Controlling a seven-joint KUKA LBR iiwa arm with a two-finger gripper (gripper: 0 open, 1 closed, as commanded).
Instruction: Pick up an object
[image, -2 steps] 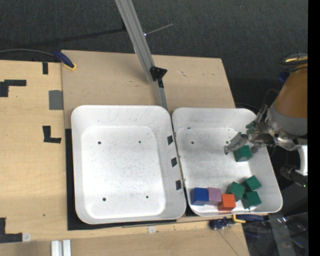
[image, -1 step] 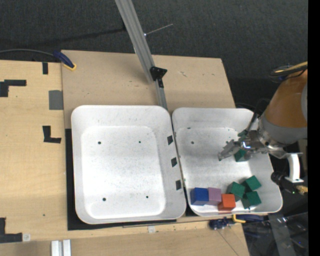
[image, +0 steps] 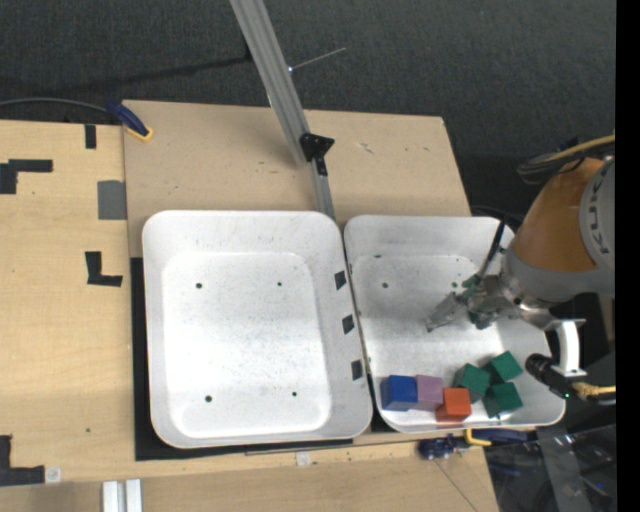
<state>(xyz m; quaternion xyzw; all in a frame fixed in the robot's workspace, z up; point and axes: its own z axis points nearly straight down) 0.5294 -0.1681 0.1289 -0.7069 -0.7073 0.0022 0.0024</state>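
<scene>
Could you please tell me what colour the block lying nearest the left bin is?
Blue: the block is plain in the camera view, beside a pale purple block.

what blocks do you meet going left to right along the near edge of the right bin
blue block → pale purple block → orange block; the green blocks at the right overlap too much to order.

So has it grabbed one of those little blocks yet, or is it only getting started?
Nothing looks picked up yet. The blue block, purple block, orange block and green blocks all lie in the right bin, along its near edge. The gripper is inside that bin, apart from them. Reaching a block and lifting it are left.
</scene>
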